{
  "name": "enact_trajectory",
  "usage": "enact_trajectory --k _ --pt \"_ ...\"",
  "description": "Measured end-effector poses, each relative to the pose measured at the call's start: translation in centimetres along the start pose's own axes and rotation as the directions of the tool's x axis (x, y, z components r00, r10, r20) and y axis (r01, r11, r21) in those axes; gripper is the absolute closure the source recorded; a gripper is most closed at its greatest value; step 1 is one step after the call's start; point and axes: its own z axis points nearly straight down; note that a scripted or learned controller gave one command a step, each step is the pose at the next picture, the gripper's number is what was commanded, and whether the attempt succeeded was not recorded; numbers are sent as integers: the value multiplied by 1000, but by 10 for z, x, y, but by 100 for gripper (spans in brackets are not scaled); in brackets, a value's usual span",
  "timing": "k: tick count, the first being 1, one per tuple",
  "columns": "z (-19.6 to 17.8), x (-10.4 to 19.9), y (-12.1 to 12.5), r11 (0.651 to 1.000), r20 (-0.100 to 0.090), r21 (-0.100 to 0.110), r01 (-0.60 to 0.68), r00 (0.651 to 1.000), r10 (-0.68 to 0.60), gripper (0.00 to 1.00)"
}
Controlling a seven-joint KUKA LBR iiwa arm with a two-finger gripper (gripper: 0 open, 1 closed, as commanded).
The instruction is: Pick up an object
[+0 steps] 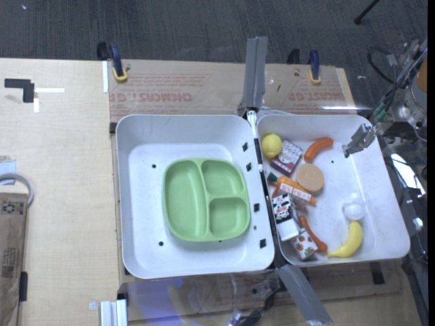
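Observation:
The right bin (380,202) holds several toy foods. A yellow lemon (271,145) lies at its far left, with a dark snack packet (288,156) beside it. An orange sausage (318,147) and a round tan bun (310,178) sit near the middle. A carrot (295,189), a small milk carton (283,213) and a red packet (307,244) run along the left side. At the front right lie a banana (348,241) and a white egg (353,210). My gripper (357,141) hangs over the bin's far right part, apart from all of them, with nothing visibly held.
The left bin (136,182) carries a green divided plate (205,199). A grey divider (255,73) and clamps (117,65) stand at the back. Cables and arm hardware (408,114) crowd the right edge. A brown paper bag (12,243) lies at the far left.

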Motion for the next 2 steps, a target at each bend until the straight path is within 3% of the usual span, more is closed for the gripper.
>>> enact_trajectory --k 1,2 --pt "60 22 34 999 0 0 47 999 -47 0" --pt "173 44 73 988 0 -6 -152 988 152 0"
